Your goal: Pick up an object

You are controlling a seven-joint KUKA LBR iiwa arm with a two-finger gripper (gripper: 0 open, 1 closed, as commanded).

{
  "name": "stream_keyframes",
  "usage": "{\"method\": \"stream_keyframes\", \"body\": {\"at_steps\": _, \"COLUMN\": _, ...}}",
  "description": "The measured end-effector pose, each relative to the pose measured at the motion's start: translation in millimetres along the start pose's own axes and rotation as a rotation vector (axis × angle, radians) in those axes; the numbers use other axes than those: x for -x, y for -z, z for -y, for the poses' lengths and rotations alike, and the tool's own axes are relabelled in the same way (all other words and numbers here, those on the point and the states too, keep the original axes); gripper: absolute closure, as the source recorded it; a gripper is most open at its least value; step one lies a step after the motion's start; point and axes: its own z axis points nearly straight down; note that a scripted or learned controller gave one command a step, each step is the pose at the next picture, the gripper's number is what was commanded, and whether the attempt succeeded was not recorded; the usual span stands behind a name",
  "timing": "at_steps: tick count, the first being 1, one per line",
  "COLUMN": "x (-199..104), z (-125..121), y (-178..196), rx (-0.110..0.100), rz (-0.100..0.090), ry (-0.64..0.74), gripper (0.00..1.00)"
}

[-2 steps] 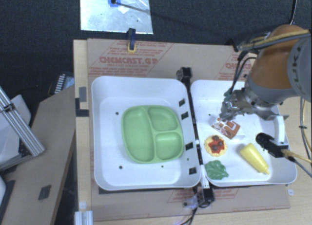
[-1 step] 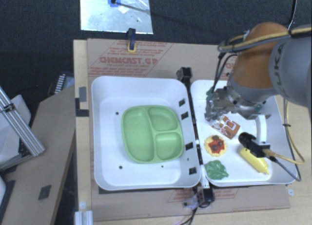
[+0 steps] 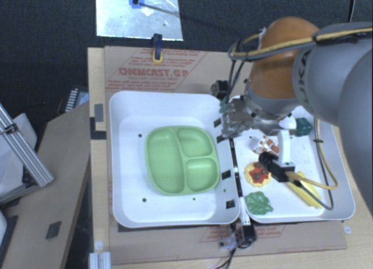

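the arm's gripper (image 3: 233, 119) sits low over the seam between the two bins, can't tell what it's doing, while a green leafy toy (image 3: 258, 202), a pizza slice (image 3: 257, 174) and a yellow piece (image 3: 306, 189) lie in the right bin (image 3: 344, 201) and a green divided plate (image 3: 179, 160) lies in the left bin (image 3: 125, 145)

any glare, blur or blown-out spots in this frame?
Camera view: the foil sheet at the top throws patchy glare; the left bin reads near blown-out white, with soft shadows at its rim; the green divided plate is evenly lit and fairly sharp; the arm, close to the lens, looks soft and shades part of the right bin.
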Motion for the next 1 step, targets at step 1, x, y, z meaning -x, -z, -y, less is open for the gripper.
{"method": "stream_keyframes", "body": {"at_steps": 1, "x": -49.7, "z": -15.1, "y": 3.4, "rx": 0.000, "rz": -0.001, "ry": -0.001, "gripper": 1.00}}
